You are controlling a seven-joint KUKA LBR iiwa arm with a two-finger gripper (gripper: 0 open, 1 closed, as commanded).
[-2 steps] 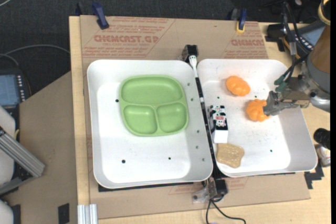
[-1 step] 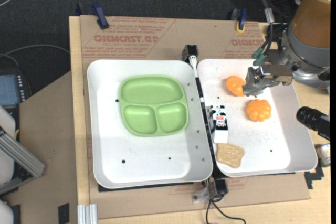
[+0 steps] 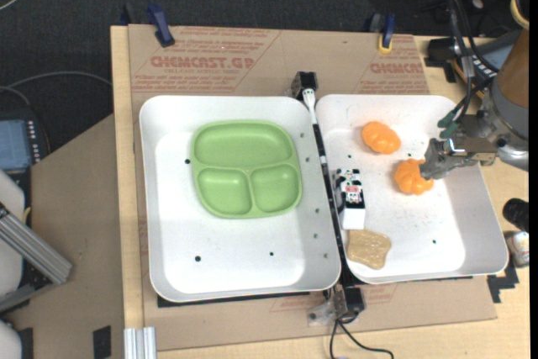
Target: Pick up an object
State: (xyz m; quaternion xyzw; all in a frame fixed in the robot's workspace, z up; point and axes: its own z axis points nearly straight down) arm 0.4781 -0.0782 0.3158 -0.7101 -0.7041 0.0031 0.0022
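Right bin, middle: a small orange lumpy object of soft-looking plastic or rubber (image 3: pixel 410 177) lies on the white floor, close to the bin's right half.
Contact: the grey two-finger gripper (image 3: pixel 437 161) sits at the object's upper right edge, touching or just above it; which of the two cannot be told from this slant.
Fingers: whether they are open or closed is not readable, and nothing shows the orange piece between them, so I would not call it held.
Handling, as a judgement: the piece looks light and rounded, probably slightly squashy and smooth, so it may roll or squirt sideways under an off-centre pinch.
Where to take hold: across its narrow middle, from above, with the grip centred over the lump rather than on its rim.
Neighbour: a second orange rounded object (image 3: pixel 380 138) lies up and to the left, near but apart.
Left edge of the same bin: a small black and white boxy item (image 3: pixel 350 196) rests against the wall, with a flat tan cookie-like piece (image 3: pixel 369 248) just below it.
Container: the shallow white right bin (image 3: pixel 471 261) sits on the counter.
Left bin (image 3: pixel 168 265): it carries a pale green divided plastic tray (image 3: pixel 247 168).
Risk: a near-edge grasp could nudge the target.
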